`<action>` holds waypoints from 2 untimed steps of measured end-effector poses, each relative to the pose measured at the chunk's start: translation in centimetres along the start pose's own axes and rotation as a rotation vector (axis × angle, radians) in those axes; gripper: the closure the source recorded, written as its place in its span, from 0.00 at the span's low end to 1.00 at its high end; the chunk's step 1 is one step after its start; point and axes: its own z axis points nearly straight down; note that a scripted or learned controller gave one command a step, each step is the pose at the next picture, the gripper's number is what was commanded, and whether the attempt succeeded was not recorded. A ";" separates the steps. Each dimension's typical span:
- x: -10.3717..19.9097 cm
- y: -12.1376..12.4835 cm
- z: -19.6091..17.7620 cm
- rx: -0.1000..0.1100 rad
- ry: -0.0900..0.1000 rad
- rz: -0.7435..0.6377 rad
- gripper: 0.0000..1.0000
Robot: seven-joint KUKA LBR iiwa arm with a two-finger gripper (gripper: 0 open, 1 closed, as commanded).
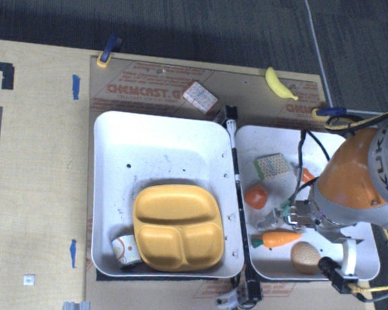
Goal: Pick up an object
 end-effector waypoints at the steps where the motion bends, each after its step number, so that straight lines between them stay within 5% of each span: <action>1: -0.1 -1.0 1.4 -0.005 0.000 -0.001 0.00; 2: -0.1 -1.0 1.4 -0.005 0.000 -0.001 0.00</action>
